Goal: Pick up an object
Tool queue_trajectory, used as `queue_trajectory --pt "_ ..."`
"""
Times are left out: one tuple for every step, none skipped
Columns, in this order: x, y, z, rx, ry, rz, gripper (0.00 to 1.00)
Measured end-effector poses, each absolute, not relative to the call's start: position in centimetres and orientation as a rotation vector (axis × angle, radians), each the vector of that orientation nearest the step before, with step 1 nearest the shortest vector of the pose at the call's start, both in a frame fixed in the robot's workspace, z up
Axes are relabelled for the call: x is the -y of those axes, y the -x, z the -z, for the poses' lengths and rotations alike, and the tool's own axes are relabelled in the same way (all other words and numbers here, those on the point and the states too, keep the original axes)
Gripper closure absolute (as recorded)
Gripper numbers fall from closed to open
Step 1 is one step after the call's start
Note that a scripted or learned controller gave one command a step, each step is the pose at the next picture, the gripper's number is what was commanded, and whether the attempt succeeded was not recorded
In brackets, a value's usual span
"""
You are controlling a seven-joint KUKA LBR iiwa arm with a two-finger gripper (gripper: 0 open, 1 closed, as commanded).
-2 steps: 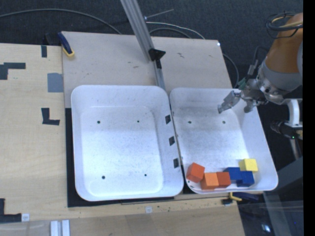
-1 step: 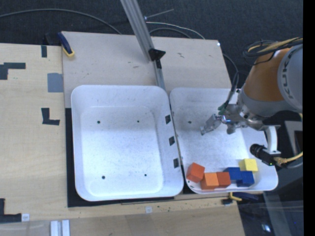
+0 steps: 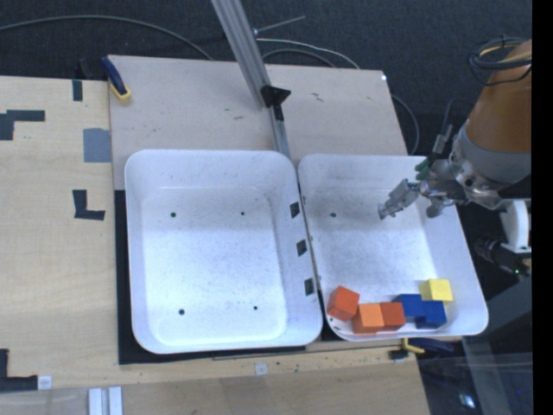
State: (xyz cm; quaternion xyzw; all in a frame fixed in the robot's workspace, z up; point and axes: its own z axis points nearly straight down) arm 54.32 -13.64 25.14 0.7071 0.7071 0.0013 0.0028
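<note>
The gripper [image 3: 399, 201] hangs over the right bin [image 3: 363, 232] near its far right edge; whether its jaws are spread or pressed together cannot be told. The blocks [image 3: 389, 308] sit clustered along that bin's near edge, toward its right corner, well apart from the gripper.

grey arm [image 3: 484, 158], orange band [image 3: 505, 102]

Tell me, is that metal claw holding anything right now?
Nothing is held. The gripper hangs above bare floor in the right bin, well apart from the coloured blocks along its near edge.
</note>
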Motion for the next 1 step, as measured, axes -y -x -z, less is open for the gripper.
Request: queue_trajectory --pt "17.14 -56.4 -32.11 -2.215 -2.215 -0.004 0.0"
